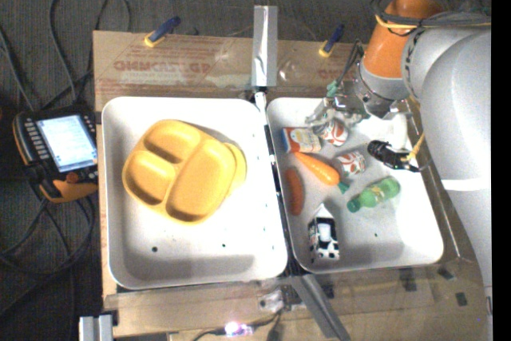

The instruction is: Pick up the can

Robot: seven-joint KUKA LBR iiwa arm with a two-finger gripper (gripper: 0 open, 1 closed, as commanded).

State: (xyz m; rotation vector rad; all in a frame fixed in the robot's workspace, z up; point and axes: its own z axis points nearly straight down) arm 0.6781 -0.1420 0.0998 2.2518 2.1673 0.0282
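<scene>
Gripper (335,112) low over right bin's (415,251) back end, finger state can't tell, red-white can (349,164) lying just right of carrot (317,169), near green bottle (374,195); yellow tray (184,169) in left bin (120,251).

Red print on cardboard (180,68) (upside down) unreadable.

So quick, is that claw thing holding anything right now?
Gripper: down at the far end of the right bin, right by a small can; whether it grips anything cannot be told.
</scene>
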